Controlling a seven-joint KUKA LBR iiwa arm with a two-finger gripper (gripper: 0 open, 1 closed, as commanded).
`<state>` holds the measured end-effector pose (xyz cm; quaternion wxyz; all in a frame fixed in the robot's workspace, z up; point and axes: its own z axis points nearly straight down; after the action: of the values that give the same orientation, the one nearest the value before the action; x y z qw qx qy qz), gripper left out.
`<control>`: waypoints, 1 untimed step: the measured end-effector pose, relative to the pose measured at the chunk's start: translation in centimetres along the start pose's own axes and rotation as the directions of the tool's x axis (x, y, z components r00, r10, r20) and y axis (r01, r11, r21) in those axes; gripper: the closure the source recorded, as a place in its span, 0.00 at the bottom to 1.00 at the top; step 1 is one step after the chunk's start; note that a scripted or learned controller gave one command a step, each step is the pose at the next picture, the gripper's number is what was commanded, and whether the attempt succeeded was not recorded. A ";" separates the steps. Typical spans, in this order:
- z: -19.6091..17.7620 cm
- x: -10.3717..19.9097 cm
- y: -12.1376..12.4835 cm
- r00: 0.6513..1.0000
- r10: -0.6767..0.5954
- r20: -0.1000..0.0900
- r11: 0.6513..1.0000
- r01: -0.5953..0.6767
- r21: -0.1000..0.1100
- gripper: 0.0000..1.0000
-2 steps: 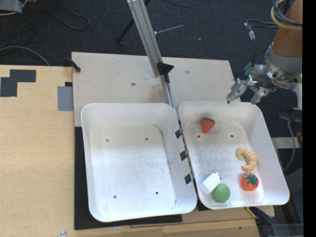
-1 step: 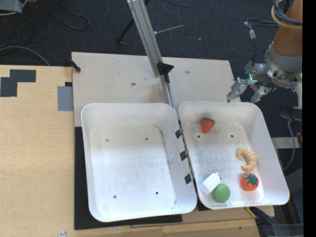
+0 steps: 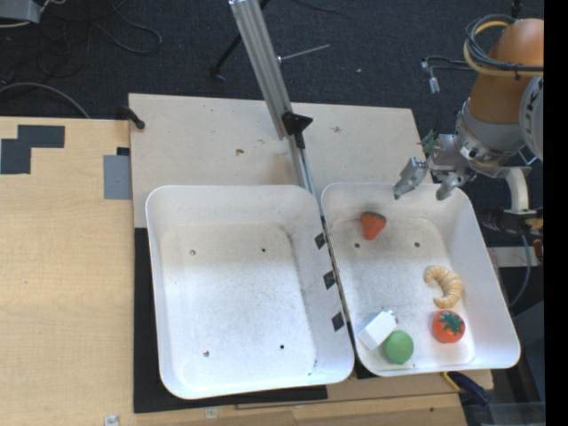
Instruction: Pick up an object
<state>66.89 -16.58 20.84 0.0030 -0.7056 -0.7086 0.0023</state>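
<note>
My gripper (image 3: 424, 184) hangs over the far edge of the right bin (image 3: 493, 273), its two fingers spread apart with nothing between them. A red strawberry toy (image 3: 373, 224) lies a little below and left of it on the bin floor. Further toward the front lie a tan curled croissant-like piece (image 3: 445, 284), a red tomato toy (image 3: 449, 326), a green ball (image 3: 398, 346) and a white block (image 3: 377, 328) touching the ball.
The left bin (image 3: 177, 238) sits beside the right one, with a divider rail (image 3: 328, 269) between them. A slanted aluminium post (image 3: 266, 69) rises at the back. A wooden table surface (image 3: 62, 264) lies to the left.
</note>
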 end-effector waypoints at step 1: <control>4.9 0.9 -0.4 1.000 0.001 -0.001 1.000 -0.001 0.000 0.00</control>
<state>66.42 -15.72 15.91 0.0033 -0.7060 -0.7082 0.0019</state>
